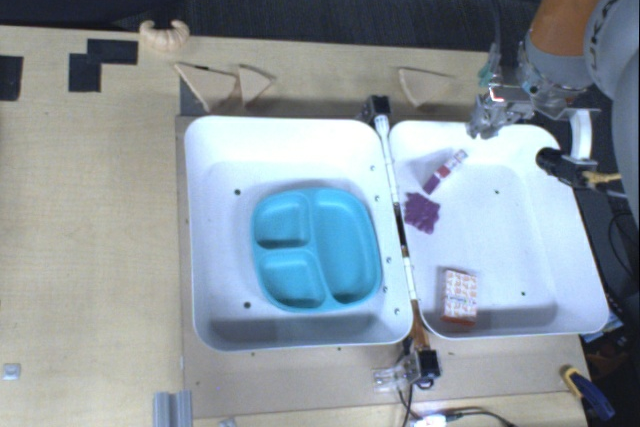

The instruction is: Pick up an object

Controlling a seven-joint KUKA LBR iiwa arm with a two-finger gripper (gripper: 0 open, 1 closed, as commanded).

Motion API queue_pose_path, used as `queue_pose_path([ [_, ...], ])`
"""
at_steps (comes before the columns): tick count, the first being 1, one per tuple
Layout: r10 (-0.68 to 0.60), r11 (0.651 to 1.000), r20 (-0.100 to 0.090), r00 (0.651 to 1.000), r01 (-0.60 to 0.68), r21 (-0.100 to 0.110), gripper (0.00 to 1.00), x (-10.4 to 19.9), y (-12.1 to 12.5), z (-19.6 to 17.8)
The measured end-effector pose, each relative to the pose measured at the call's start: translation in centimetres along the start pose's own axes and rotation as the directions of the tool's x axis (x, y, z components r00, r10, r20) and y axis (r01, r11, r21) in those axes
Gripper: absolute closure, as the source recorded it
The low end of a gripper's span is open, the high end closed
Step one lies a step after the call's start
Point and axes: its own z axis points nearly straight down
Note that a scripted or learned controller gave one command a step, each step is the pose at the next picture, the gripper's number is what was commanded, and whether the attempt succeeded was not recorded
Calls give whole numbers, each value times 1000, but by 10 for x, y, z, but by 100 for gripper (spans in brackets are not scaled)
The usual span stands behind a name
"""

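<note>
Beside the purple scrap (422,212), a patterned box (460,296), print unreadable

tray (318,248): turquoise blue
bins (210,315): white
small clump (422,212): purple
box (459,296): white with red-dotted pattern, orange side
bench (90,255): pale tan wood
arm band (567,7): orange

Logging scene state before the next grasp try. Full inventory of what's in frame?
shallow white plastic bins: 2, white, side by side at bench centre
turquoise three-compartment plastic tray: 1, turquoise, in the left bin
small tube with a purple label: 1, white and purple, right bin, upper part
crumpled purple scrap: 1, purple, right bin, just below the tube
small patterned cardboard box: 1, white with red and blue specks, right bin, near edge
light wooden bench: 1, tan, under everything
grey arm with orange band: 1, upper right
hand: 1, metallic, over the right bin's far rim
</note>
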Motion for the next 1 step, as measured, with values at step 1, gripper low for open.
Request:
queue_pose_path([
  [1,1,1000,0,1000,-1,4,0,-1,-1,2],
])
